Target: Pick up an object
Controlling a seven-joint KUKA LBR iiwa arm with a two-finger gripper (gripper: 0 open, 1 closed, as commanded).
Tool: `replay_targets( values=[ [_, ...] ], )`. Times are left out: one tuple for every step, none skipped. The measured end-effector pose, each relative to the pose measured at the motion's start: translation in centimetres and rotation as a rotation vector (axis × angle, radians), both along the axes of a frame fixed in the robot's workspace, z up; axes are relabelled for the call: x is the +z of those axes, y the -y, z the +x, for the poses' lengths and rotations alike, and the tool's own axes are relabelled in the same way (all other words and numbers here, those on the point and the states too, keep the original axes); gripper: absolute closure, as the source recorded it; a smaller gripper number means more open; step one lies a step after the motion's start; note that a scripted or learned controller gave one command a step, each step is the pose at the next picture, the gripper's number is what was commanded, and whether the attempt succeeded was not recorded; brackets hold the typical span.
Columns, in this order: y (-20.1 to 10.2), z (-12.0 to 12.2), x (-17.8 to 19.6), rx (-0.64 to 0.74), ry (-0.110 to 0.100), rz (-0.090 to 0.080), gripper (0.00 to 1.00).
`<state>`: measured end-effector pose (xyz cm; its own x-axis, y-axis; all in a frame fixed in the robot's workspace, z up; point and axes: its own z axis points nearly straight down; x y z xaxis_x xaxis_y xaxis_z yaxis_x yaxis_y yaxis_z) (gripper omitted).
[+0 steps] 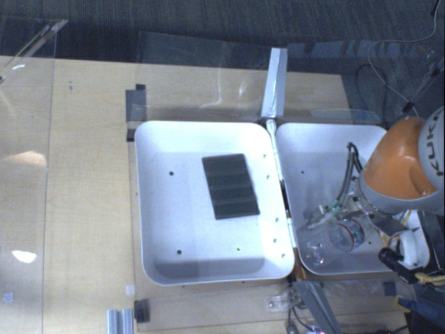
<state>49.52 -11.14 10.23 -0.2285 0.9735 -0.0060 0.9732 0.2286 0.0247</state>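
Hand low inside shallow white bin on view's right, close over its floor, hanging from grey arm with orange band. Opening of hand: cannot tell, lost in glare and wiring. Nothing seen held.

Task's likeliest thing: flat dark ribbed rectangular slab, lying near middle of shallow white bin on view's left, slightly skewed to bin walls, well apart from hand, with raised divider between bins in the way. Pale glassy glints on right bin's floor just beside hand; too unclear to name as an object.

Risks from here, as judgement:
- Closing on bare bin floor, if glints beside hand are mere reflections. Empty grasp.
- If aimed at slab: hand so low now, sideways travel likely to strike divider rim. Needs lift first.
- Slab thin and flat on floor, little edge to catch. Likely to slide away or tip out of a shallow pinch. Skew to bin walls calls for matching wrist turn, else contact on corners only.
- Loose dark cable looping off wrist, prone to snag on bin edge during reach across.
- Light wooden worktop around bins: landing spot for a slab dropped in transit.
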Motion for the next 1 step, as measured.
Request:
replay_targets(
  values=[
    [-1.69,4.85,-1.29,-0.026,-0.011,0.000,0.00]
  ],
)
